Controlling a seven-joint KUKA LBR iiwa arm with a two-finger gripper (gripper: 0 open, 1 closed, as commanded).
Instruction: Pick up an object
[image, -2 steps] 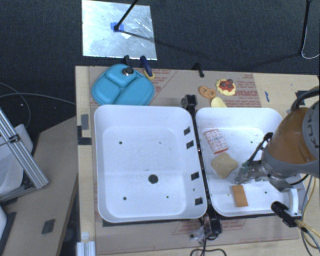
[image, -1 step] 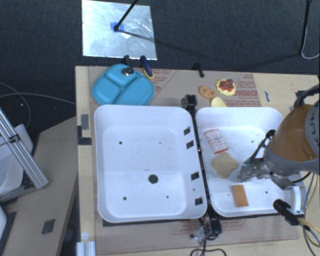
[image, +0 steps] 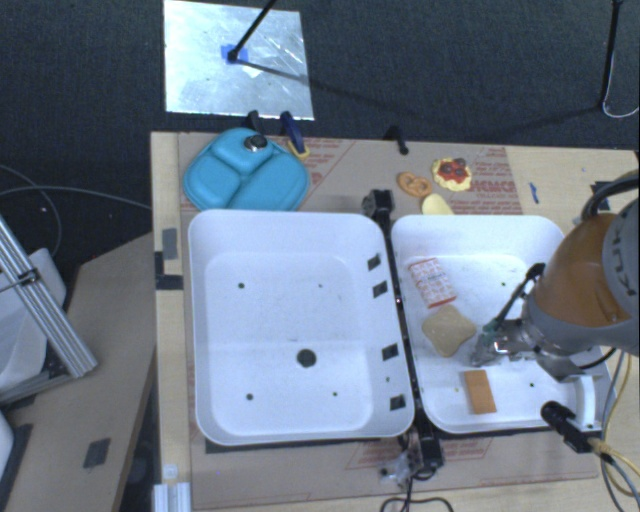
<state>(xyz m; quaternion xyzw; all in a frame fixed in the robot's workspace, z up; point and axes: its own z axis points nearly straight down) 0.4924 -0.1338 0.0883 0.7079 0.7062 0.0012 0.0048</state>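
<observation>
Camera view, near edge first: a tangle of cable and a dark fitting (image: 420, 458) sits below the seam between the two bins, too small and blurred to identify. The arm (image: 595, 290) enters from the right, and its grey and orange body is cut off by the frame edge and covers the right bin's far right portion. The gripper (image: 490, 345) hangs low over the right bin (image: 500, 240); its tip is small and blurred against the white floor, so whether it is spread or closed cannot be told, and nothing is seen held by it.

In the right bin, nearest the front wall, lies an orange-brown rectangular block (image: 481, 391), flat, well clear of the gripper. Just beyond it is a tan, rounded, sponge-like lump (image: 447, 330), irregular in outline, lying just beside the gripper on its left; contact cannot be confirmed. Further back is a white card with red print (image: 432, 281), flat and slightly askew; the print is unreadable.

The left bin (image: 290, 325) shows a dark round spot (image: 306, 358) on its floor.

Beyond the bins, on the cardboard sheet (image: 340, 160), are a blue compartment tray (image: 246, 173), a small orange pretzel-like item (image: 413, 184), a yellow piece (image: 437, 205) partly hidden by the bin rim, and a round toy with red top (image: 452, 173). Farthest back lies a grey sheet (image: 237, 58).
</observation>
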